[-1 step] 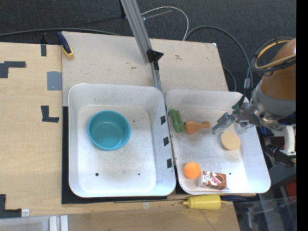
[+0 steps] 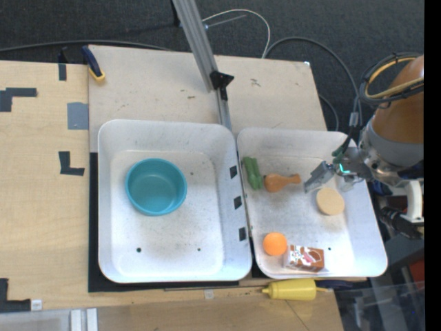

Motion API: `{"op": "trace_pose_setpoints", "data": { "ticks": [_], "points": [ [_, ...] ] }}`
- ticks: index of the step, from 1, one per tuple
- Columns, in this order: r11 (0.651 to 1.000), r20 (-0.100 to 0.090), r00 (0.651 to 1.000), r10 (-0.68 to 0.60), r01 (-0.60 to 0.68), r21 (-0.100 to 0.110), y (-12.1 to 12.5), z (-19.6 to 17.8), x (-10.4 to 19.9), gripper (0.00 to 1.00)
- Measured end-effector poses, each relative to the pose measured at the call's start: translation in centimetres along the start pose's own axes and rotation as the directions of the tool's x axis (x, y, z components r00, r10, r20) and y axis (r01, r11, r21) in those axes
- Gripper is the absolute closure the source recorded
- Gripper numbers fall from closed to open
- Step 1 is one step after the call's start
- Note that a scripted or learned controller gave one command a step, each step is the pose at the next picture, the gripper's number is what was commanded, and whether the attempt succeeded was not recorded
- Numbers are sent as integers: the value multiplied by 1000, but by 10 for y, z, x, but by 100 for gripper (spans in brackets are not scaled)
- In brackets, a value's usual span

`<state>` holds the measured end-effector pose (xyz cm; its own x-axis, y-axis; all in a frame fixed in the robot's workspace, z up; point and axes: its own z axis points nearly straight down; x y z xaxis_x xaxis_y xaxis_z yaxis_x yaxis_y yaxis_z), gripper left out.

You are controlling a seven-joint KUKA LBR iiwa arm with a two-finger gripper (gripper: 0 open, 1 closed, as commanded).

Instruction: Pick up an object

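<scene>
No text or label can be read.

Teal bowl (image 2: 156, 186) in white bin (image 2: 110, 205). By the grey gripper (image 2: 329, 173): green block (image 2: 252, 172), tan drumstick (image 2: 281, 181), beige disc (image 2: 330, 202), orange ball (image 2: 275, 244), red-white packet (image 2: 305, 257), yellow bottle (image 2: 293, 289).

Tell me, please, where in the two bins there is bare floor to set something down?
Left bin: bare everywhere but the teal bowl. Right bin: crowded; gripper by tan disc, orange ball, packet.
</scene>
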<state>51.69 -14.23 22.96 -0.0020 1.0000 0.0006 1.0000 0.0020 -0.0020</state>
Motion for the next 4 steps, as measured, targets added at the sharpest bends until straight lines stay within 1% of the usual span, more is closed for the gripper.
{"op": "trace_pose_setpoints", "data": {
  "ticks": [1, 2, 3, 4],
  "points": [
    [1000, -1, 1000, 1, -1, 6, -1, 65, 2, 0],
    [1000, -1, 1000, 1, -1, 7, -3, 129, 2, 0],
    [1000, 2, 1000, 1, -1, 0, -3, 141, 3, 0],
    [1000, 0, 1000, 0, 0, 1, -4, 131, 3, 100]
  ]
}}
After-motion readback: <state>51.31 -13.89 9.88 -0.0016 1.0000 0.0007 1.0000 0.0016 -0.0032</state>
